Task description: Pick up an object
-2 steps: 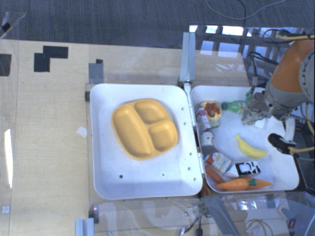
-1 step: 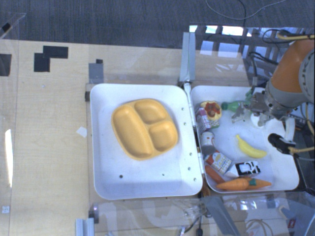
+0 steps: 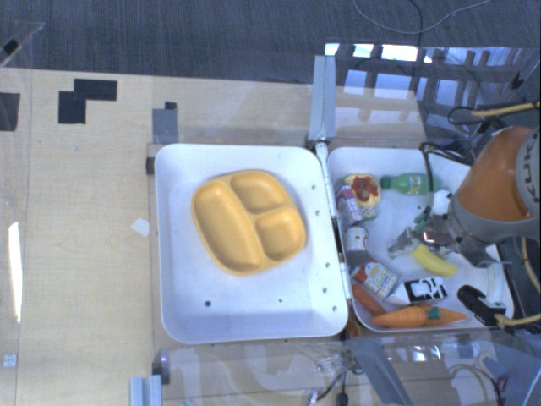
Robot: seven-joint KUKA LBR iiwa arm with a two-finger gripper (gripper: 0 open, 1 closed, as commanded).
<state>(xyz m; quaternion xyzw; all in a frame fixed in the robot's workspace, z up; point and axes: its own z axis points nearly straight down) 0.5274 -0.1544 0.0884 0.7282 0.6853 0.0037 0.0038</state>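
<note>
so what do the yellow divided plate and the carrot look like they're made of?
The yellow three-compartment plate in the left white bin looks like moulded plastic with a matte to satin finish: even colour, rounded edges, soft highlights. The orange carrot with a green top in the right bin is probably a plastic toy: uniform, smooth, slightly glossy, though at this size that's a guess.

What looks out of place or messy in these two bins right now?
Nothing looks spilled or broken. The yellow divided plate sits askew in the left bin. In the right bin, the green bottle, carrot and banana lie jumbled on their sides, which fits a picking bin.
</note>
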